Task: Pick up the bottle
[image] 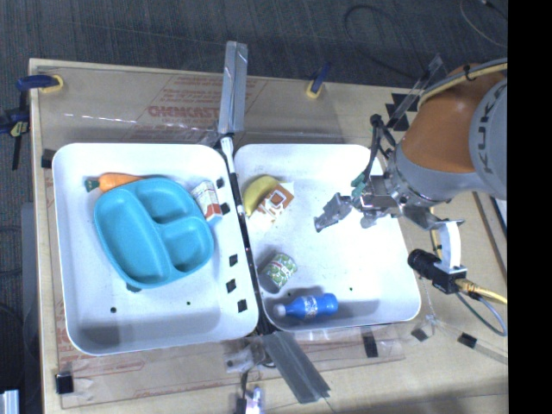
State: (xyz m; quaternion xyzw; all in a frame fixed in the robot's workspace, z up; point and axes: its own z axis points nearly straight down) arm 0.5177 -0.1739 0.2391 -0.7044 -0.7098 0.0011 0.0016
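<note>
Bottle: blue plastic bottle [309, 306] lying flat against the right white bin's [379, 158] 6 o'clock wall.
Gripper: metal two-finger gripper [326, 218], open and gripping nothing, above bare mid-bin floor.
Relation: bottle toward the gripper's 6 o'clock, well apart.

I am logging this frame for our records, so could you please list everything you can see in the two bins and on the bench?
Bottle: 1, blue with white cap, lying at right bin's near wall.
Can: 1, green and white, right bin, above the bottle.
Banana: 1, yellow, right bin, far left corner.
Small box: 1, orange and white, against the banana.
Tray: 1, blue, compartmented, left bin.
Carrot: 1, orange, behind the tray.
Small container: 1, white and red, right of the tray.
Bins: 2, white.
Gripper: 1, grey, above right bin.
</note>
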